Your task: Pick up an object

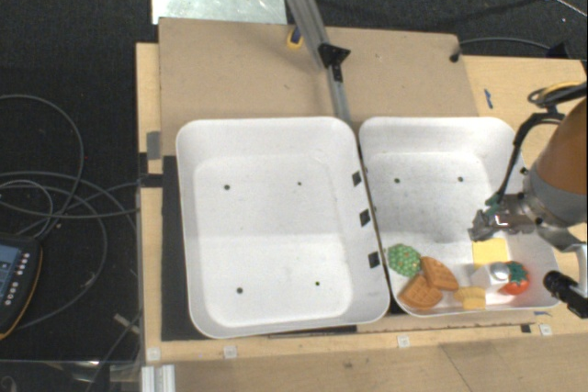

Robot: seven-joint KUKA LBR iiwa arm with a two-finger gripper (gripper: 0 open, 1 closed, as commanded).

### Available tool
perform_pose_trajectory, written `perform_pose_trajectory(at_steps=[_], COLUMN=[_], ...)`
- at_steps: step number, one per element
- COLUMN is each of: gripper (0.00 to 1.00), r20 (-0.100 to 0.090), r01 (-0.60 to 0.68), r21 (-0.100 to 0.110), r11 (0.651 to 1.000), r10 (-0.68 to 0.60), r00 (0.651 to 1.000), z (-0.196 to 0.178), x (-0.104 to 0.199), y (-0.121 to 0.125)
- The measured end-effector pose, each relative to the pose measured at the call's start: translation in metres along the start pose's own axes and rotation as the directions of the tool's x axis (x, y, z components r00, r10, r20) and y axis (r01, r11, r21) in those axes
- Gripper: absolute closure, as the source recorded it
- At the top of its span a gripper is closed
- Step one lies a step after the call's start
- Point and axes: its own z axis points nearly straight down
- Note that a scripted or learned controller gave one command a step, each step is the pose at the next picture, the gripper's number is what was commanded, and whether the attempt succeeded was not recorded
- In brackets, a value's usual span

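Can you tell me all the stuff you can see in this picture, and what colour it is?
left bin: one, white, left half of the bench
right bin: one, white, right half of the bench, touching the left bin
green lump: one, green, near end of the right bin
orange pieces: two, orange-brown, beside the green lump
small yellow block: one, yellow, near rim of the right bin
yellow square: one, yellow, right bin, just under the gripper
red and silver thing: one, too blurry to name, right bin corner
bench: one, tan
arm: one, grey and orange, right edge
gripper: one, dark, above the yellow square
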Motion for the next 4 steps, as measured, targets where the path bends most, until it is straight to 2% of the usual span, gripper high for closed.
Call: perform_pose_trajectory(at_steps=[2,4], gripper=[1.00,1.00], r20=[0.002,-0.004], r01=[0.000,0.006], r21=[-0.004,0.005], r11=[1.000,1.000], r10=[0.000,-0.006], r00=[1.000,1.000], z=[-0.127,-0.101], x=[-0.003,0.103], y=[0.006,0.025])
